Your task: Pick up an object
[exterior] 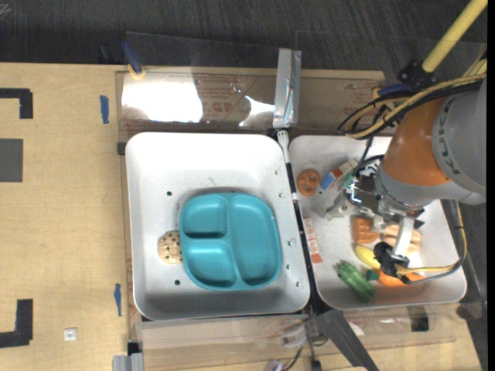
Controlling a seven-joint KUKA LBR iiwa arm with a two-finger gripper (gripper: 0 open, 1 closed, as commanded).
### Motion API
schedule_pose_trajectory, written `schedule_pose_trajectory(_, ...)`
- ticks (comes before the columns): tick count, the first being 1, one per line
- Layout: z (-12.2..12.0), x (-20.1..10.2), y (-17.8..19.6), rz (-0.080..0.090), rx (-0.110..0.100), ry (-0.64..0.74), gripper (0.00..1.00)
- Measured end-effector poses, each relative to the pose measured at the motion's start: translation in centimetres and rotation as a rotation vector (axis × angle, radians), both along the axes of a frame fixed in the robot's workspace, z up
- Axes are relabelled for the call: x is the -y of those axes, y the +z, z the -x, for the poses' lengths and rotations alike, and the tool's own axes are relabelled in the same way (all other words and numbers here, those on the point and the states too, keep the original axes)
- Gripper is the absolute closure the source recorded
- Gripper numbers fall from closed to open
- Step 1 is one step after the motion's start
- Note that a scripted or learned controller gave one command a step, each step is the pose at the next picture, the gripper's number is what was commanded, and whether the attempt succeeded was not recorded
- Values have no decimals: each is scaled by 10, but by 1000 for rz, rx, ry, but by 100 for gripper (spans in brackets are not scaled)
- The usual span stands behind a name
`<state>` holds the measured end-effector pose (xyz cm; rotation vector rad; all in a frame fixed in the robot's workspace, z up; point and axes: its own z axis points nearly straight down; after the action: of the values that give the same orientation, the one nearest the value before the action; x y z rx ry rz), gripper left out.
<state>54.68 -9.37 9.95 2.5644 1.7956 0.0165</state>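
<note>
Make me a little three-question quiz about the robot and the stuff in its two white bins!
1. True or false: the teal plastic divided tray lies in the left shallow white bin.
2. Which thing touches that tray's left edge? A) a green toy vegetable B) a round speckled tan cookie C) a yellow banana
3. Fill in: the grey arm with the orange band reaches over the ____ shallow white bin.

Key
1. True.
2. B: the round speckled tan cookie sits against the tray's left side, while the green toy vegetable and the yellow toy banana lie in the other bin.
3. Right.
</note>
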Motion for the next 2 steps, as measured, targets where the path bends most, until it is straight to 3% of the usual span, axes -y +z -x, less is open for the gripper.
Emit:
schedule_pose_trajectory(1,-35,2,17,-4,-14,-76,0)
schedule_pose_trajectory(2,9,4,-6,0,8,-68,0)
